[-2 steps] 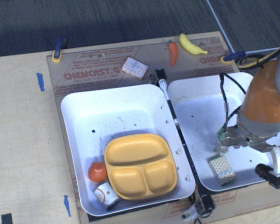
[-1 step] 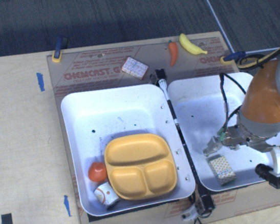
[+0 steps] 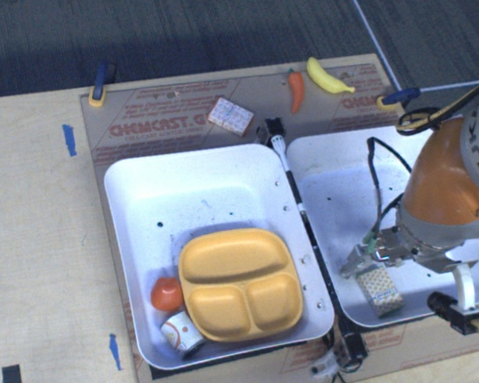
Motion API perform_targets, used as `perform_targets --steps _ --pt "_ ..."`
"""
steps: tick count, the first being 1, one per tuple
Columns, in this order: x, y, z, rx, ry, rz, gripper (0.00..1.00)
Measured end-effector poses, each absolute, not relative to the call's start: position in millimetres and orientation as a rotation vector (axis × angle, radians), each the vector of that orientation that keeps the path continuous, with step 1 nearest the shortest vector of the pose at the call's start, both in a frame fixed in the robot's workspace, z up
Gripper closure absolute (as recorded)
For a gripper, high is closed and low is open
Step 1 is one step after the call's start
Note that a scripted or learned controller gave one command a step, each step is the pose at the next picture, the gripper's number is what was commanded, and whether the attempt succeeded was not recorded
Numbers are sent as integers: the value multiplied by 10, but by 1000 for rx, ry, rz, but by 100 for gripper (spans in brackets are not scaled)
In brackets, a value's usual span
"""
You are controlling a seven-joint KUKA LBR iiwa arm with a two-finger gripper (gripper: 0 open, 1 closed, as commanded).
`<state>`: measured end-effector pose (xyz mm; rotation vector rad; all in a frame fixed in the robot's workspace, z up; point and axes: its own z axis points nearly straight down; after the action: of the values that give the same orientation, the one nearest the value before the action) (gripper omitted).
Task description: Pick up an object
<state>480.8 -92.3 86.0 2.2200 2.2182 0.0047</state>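
pincer [image 3: 364, 259]: hovering right over the box [image 3: 380, 290] in the right bin [image 3: 332, 217]; can't tell its state
progress: nothing's getting lifted yet

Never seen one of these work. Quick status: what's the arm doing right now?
Gripper low in the right bin, over a speckled block; grip unclear. Yellow tray, red ball, small white ball sit in the left bin. Nothing in the way.
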Motion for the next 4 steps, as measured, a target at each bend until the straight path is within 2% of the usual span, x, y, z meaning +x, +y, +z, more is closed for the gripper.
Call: perform_targets --steps 1,2,3,4 --pt "4821 -924 961 2219 2215 8 100" --pt "4820 -924 960 2219 2215 8 0" --pt "4832 -927 1060 2218 2212 10 100" --pt "4831 -927 1059 2218 2213 10 0"
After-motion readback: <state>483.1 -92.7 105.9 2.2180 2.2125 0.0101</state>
